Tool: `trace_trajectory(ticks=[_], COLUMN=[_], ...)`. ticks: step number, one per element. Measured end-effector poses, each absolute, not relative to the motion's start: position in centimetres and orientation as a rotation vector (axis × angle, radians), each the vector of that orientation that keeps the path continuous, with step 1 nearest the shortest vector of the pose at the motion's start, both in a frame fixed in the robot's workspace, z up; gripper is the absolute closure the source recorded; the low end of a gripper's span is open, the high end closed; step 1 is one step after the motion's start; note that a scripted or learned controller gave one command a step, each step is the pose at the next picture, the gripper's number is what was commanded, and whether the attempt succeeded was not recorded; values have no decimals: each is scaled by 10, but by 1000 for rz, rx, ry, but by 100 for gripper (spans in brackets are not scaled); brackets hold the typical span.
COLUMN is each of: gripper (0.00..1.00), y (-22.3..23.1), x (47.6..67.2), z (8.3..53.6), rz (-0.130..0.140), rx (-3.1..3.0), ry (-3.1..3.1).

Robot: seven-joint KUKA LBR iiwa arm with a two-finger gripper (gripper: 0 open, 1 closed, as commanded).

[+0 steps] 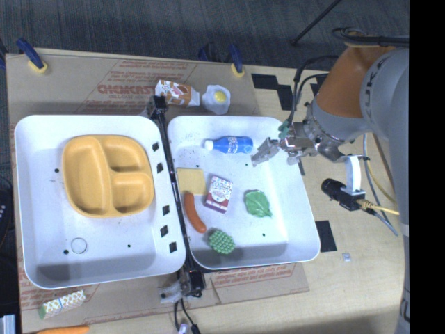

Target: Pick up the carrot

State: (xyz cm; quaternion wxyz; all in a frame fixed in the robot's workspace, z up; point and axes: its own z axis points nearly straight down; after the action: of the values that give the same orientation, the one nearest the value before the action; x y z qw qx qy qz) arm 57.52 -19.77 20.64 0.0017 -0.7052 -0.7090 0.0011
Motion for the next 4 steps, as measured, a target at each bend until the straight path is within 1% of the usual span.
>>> trace_trajectory(ticks=[1,2,3,4], gripper=[0,0,0,0], y=[-127,-18,34,12], x=[569,536,542,531], z=[154,191,191,191], rz=[4,5,6,6], rx=[-2097,-2250,-2746,-2964], ry=[-2335,-2185,-1519,-1030])
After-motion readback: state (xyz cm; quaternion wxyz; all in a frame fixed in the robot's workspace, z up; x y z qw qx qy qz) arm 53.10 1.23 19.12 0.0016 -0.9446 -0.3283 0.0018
